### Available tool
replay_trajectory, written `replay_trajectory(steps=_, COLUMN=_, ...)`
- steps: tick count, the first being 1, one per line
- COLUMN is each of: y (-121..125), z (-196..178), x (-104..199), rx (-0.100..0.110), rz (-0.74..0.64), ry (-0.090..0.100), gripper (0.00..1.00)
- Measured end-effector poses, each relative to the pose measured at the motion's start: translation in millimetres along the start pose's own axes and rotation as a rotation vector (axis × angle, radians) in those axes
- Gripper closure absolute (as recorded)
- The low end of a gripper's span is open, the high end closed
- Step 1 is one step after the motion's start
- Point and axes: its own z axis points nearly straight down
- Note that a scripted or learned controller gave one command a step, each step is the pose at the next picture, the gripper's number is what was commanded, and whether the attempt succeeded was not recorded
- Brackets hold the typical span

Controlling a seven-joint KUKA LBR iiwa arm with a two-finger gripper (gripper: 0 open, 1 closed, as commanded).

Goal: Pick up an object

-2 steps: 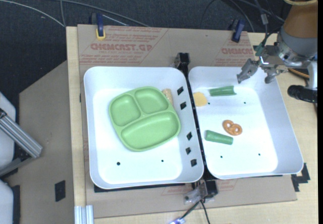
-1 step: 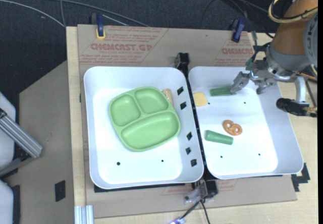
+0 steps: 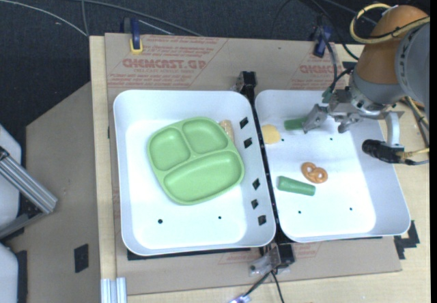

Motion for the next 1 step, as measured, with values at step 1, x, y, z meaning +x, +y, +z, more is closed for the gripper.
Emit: replay_trajectory(steps=1, y=0.8, z=-12.9, x=0.2, rx=-0.004, rz=0.0, ry=0.0, gripper=1.0)
